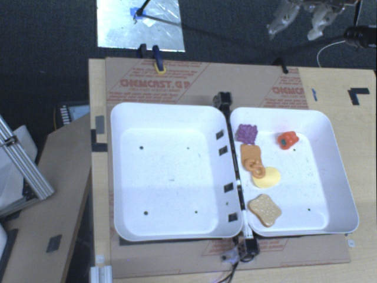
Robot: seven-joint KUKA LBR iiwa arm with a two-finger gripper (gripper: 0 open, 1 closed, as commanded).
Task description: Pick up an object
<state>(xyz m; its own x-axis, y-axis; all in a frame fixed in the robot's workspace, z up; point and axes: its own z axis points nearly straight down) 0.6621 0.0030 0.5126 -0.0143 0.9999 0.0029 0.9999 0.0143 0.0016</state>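
Left bin [165,170]: white, shallow, on the surface [247,78].

Right bin [318,175]: white, shallow, carries all five pick candidates, four of them crowded toward its left wall.
- Purple piece [246,133]: upper left of the bin, near the divider.
- Orange pretzel-like piece [252,158]: just below the purple one, its lower end touching the yellow piece.
- Yellow piece [267,177]: rounded, flat.
- Tan toast-like piece [264,210]: lower left, apart from the rest.
- Red piece [287,140]: with a green tip, alone toward the upper middle.

Risk: the orange and yellow pieces touch, so a descent there would likely nudge one aside or catch both; items near the wall leave little finger room; flat pieces may slip. The red piece looks the cleanest target.

Gripper [300,23]: top right, high above the surface beyond the bins, fingers spread well apart, holding nothing, touching nothing.
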